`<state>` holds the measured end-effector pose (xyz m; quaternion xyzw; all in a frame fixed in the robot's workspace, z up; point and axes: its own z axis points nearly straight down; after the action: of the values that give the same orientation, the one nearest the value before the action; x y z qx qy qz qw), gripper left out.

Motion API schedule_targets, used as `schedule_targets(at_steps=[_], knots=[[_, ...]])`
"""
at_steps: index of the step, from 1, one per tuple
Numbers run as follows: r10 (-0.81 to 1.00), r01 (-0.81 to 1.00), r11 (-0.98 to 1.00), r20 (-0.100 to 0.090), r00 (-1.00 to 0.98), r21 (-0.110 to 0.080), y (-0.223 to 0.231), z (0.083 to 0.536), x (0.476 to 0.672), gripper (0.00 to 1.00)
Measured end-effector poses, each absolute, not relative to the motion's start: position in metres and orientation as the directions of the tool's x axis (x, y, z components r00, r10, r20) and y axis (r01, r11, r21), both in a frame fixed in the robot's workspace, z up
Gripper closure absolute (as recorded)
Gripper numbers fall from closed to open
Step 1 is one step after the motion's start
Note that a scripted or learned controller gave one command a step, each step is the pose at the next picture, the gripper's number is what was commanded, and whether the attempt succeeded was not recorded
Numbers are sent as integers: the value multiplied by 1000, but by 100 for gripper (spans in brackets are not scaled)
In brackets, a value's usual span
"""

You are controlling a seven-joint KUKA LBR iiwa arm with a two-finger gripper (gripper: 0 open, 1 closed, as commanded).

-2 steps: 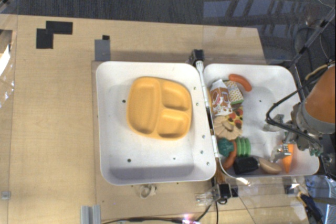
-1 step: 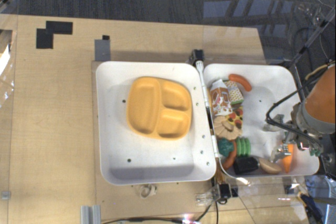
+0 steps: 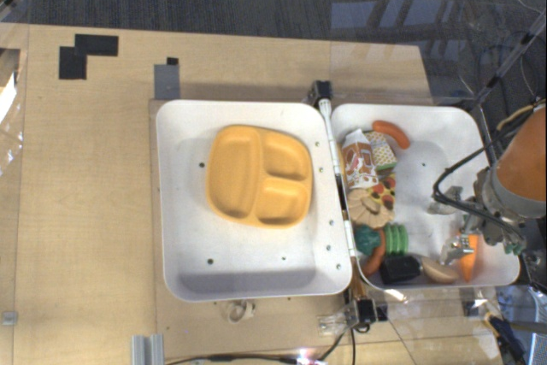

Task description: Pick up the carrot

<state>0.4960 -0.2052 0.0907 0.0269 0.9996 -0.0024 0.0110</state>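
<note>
The carrot (image 3: pixel 467 263) is a small orange piece lying in the near right corner of the right bin (image 3: pixel 427 171). My gripper (image 3: pixel 462 247) is lowered over it, right at its upper end, with the grey wrist and orange band just to the right. The gripper body hides part of the carrot, and I cannot tell whether they touch.
A tan bread-like piece (image 3: pixel 438 272) and a black item (image 3: pixel 400 269) lie left of the carrot. A green ridged toy (image 3: pixel 395 237), a pizza slice (image 3: pixel 376 201), a labelled bottle (image 3: pixel 359 162) and a sausage (image 3: pixel 389 132) crowd the bin's left side. A yellow divided plate (image 3: pixel 259 175) sits in the left bin (image 3: pixel 184 261).
</note>
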Motion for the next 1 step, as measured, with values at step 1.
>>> schedule_targets(at_steps=[1], knots=[[54, 54, 999, -22, -998, -4, -205, 91, 496, 0]])
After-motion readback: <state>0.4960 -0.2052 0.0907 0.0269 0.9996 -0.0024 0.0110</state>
